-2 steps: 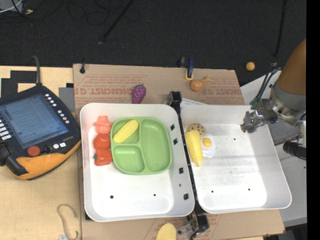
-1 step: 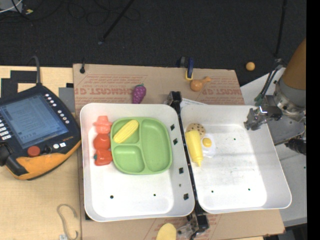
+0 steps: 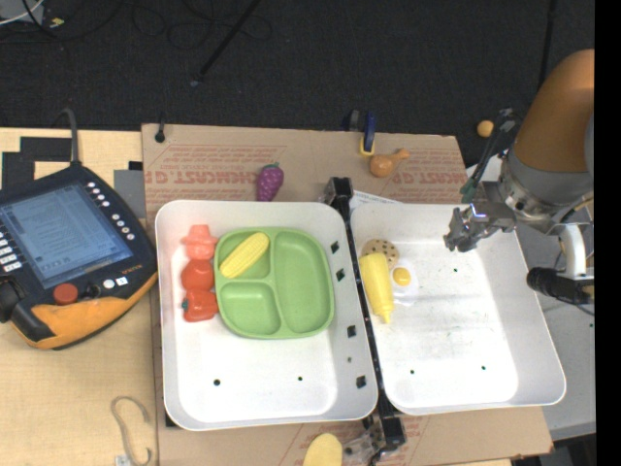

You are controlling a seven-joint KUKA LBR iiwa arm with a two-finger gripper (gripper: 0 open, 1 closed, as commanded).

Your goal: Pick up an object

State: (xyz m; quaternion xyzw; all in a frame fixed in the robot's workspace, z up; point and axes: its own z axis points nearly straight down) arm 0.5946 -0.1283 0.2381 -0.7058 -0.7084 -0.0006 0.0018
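My gripper [image 3: 464,233] hangs over the upper right part of the right bin [image 3: 485,357], well to the right of the objects there. At that bin's left side lie a yellow bottle-shaped toy [image 3: 376,284], a small yellow and white piece [image 3: 402,279] and a brown spotted cookie [image 3: 381,250]. The left bin [image 3: 252,386] holds a green divided plate [image 3: 286,294] with a yellow corn cob [image 3: 243,253] on it, and a red figure [image 3: 198,278] beside it. Nothing shows between the gripper's fingers.
A control pendant [image 3: 63,250] lies left of the bins. On the cardboard behind them are a purple grape toy [image 3: 270,181], an orange pear-like toy [image 3: 386,162] and a blue clamp [image 3: 368,136]. A yellow object [image 3: 323,449] lies below the bins.
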